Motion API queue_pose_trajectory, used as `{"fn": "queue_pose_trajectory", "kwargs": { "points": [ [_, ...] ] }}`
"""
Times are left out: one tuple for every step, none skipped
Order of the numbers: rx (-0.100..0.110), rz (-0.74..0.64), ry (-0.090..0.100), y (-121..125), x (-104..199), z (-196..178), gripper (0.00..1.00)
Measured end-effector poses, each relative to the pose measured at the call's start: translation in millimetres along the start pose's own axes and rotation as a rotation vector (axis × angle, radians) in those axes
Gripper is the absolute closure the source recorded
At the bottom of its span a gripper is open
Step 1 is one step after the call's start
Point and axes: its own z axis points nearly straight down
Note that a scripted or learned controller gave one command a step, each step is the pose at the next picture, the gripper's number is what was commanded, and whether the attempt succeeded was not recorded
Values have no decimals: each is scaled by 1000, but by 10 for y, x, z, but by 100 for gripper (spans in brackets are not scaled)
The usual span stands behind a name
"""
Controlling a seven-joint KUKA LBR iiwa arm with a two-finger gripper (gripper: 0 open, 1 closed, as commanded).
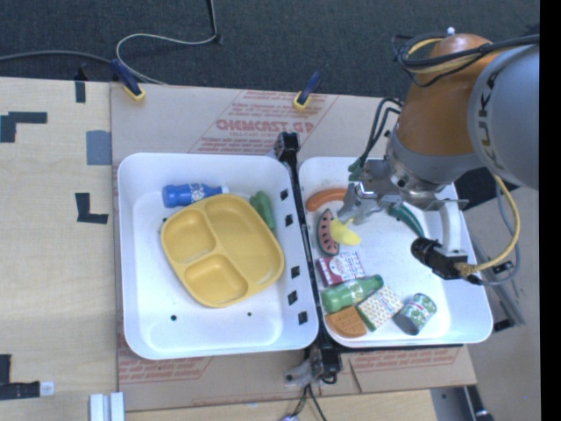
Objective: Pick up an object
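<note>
Camera view: the hand is seen low over the right bin, at its upper-left part, and whether it is spread or pressed together cannot be told from this angle. A small yellow object lies just below and to the left of it, beside a watermelon-slice toy. That yellow piece is judged the likeliest target, its long axis running roughly left to right.
</note>
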Motion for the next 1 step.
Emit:
{"fn": "queue_pose_trajectory", "kwargs": {
  "points": [
    [0,0,0,-1,-3,1,0]
  ]
}}
